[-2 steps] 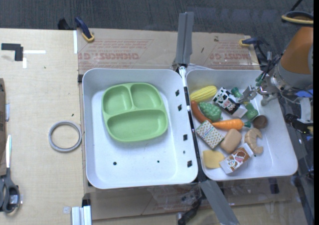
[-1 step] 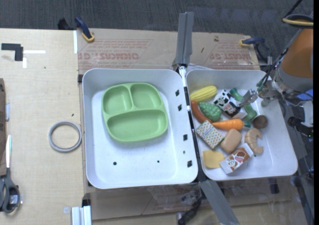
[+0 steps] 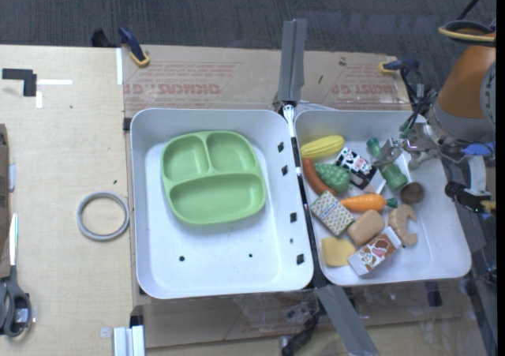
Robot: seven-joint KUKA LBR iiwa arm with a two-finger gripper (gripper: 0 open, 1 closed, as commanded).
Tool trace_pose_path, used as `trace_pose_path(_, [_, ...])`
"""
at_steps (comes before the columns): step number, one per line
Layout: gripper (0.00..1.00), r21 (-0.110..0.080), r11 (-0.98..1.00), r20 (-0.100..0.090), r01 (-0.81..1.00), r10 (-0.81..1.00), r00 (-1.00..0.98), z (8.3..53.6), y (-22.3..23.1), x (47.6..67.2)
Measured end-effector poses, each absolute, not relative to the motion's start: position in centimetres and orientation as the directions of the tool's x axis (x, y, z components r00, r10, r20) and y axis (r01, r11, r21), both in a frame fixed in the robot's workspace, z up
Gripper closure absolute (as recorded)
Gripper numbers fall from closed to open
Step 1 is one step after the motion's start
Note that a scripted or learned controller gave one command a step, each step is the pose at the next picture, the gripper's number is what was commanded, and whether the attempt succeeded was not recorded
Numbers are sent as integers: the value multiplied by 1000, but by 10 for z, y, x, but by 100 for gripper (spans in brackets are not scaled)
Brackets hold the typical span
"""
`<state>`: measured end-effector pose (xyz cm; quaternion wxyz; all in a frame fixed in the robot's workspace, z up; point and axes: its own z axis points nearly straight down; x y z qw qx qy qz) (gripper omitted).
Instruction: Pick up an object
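From the overhead camera I see my gripper (image 3: pixel 392 159) low over the right bin (image 3: pixel 442 264), near its back right part, among the toys. I cannot tell whether its fingers are open or closed, and I see nothing clearly between them. The objects lie heaped in that bin: a corn cob (image 3: pixel 322 146), a carrot (image 3: pixel 364 203), a black-and-white block (image 3: pixel 354 164) just beside the gripper, and a small carton (image 3: pixel 372 254) at the front. The left bin (image 3: pixel 150 267) holds a green divided plate (image 3: pixel 213 177).
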<state>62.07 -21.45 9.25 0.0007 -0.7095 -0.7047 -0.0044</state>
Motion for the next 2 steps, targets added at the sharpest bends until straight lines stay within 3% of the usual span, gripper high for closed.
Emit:
trace_pose_path(1, [100,-4,-6,3,1000,1000,6,96,-217,619])
trace_pose_path(2, [100,-6,50,0,999,999,-50,181,-165,643])
